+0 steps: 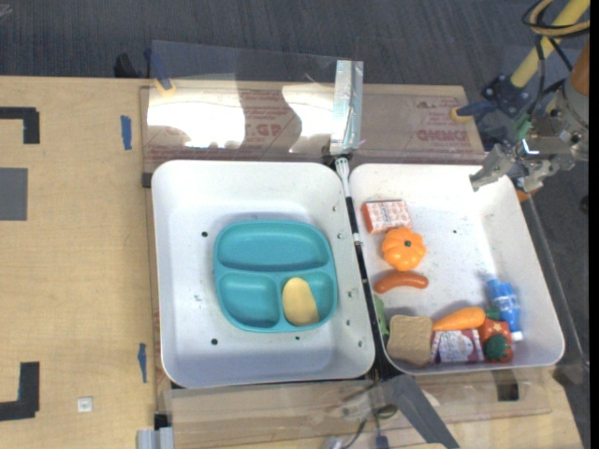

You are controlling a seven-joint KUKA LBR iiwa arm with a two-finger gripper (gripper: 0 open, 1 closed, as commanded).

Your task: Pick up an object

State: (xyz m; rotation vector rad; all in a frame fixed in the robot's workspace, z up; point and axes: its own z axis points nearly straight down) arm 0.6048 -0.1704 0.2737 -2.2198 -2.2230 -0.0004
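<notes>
My gripper (517, 165) hangs over the far right corner of the right bin (468, 215), with nothing visibly held. In that bin lie a red and white carton (386, 215), a small orange pumpkin (403, 248), a red sausage (401, 282), a slice of bread (409, 337), a carrot (460, 319), a red and white packet (455, 347), a blue bottle (503, 302) and a red strawberry (498, 340). All of these sit to the left of and nearer than the gripper.
The left bin (187, 204) holds a teal divided plate (271, 271) with a yellow potato (299, 301) in its near right compartment. A clear plastic screen (253, 106) stands behind the bins. Yellow cable (552, 12) loops at the top right.
</notes>
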